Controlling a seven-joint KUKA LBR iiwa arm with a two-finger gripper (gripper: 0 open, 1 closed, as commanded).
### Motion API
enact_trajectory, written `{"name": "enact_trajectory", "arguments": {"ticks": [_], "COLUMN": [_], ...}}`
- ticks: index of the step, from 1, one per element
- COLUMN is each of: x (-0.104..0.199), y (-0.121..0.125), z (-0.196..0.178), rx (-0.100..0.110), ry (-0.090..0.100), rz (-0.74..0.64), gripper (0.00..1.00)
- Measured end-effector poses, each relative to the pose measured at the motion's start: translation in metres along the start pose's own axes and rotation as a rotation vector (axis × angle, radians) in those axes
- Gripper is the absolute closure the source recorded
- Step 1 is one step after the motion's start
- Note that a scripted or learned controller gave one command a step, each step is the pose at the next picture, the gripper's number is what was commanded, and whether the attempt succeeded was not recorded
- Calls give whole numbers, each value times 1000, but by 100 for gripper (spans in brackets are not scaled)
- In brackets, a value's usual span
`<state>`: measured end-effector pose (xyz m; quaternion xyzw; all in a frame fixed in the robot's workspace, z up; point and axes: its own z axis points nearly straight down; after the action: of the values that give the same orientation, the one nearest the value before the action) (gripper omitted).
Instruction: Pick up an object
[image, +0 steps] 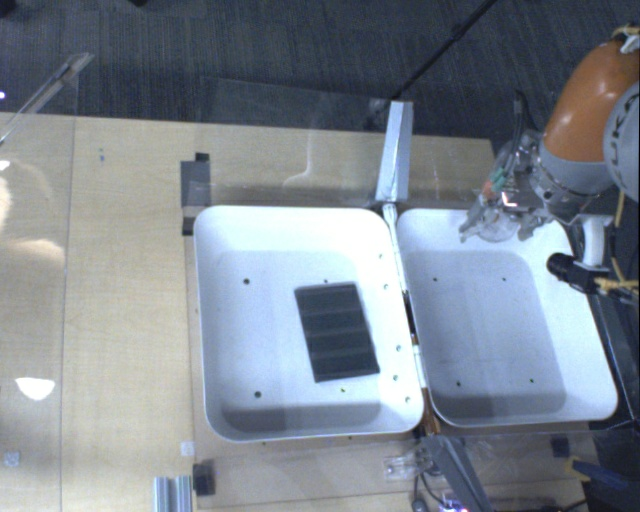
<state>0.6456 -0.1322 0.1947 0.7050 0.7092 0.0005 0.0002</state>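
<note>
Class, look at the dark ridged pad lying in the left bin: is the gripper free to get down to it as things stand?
Probably yes. The dark ridged pad lies flat and alone in the left bin, uncovered. The gripper hangs over the right bin's far edge and must cross the divider.

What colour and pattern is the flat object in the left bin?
Dark grey to black flat object with ridged bands across it, seen in the camera view.
</note>
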Motion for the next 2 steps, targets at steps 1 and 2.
{"name": "enact_trajectory", "arguments": {"ticks": [1,2], "x": [-9,-23], "y": [5,-22], "z": [-40,-67], "rx": [-4,-4], "ry": [-3,-2], "rz": [-225,-289], "gripper": [0,0]}}
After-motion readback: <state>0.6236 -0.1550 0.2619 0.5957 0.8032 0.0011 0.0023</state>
